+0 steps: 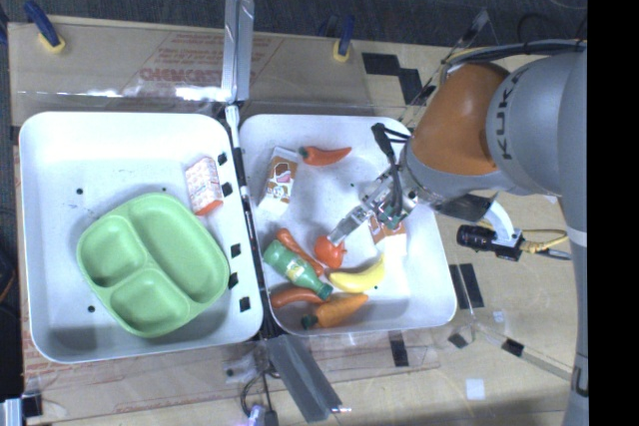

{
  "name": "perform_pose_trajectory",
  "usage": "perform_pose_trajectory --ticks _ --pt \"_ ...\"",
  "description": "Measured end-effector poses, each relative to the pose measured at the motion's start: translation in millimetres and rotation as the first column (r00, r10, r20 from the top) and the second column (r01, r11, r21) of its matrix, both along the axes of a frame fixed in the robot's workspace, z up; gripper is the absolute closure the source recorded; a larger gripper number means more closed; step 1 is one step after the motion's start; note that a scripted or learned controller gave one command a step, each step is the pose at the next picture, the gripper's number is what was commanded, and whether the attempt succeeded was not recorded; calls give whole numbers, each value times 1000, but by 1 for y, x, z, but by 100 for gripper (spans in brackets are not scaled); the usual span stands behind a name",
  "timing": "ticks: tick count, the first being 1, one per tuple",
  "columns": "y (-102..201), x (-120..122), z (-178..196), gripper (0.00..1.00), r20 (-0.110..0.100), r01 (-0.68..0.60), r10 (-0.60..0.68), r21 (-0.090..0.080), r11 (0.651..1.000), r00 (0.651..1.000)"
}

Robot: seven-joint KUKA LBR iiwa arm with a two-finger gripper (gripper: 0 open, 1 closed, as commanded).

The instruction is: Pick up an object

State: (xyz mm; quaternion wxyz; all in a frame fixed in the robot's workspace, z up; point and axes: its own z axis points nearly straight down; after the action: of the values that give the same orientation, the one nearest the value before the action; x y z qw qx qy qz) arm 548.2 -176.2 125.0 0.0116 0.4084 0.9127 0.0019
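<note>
the end effector reaches low into the right bin, its tip just beside a red pepper that lies among a banana, a green bottle and a carrot. i cannot tell from this slant whether it is apart or together. nothing looks lifted yet, so the pick itself seems still to do.

Right bin objs: red chili flat near back wall; small carton tilted at left side. Front cluster: red pepper in middle, yellow banana just right of it, green bottle lying diagonal, orange carrot and another red veg by front wall.
</note>
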Motion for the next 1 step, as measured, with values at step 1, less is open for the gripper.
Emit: perform_pose_trajectory --ticks 1 --pt "1 31 -33 0 -22 43 -43 6 999 999"
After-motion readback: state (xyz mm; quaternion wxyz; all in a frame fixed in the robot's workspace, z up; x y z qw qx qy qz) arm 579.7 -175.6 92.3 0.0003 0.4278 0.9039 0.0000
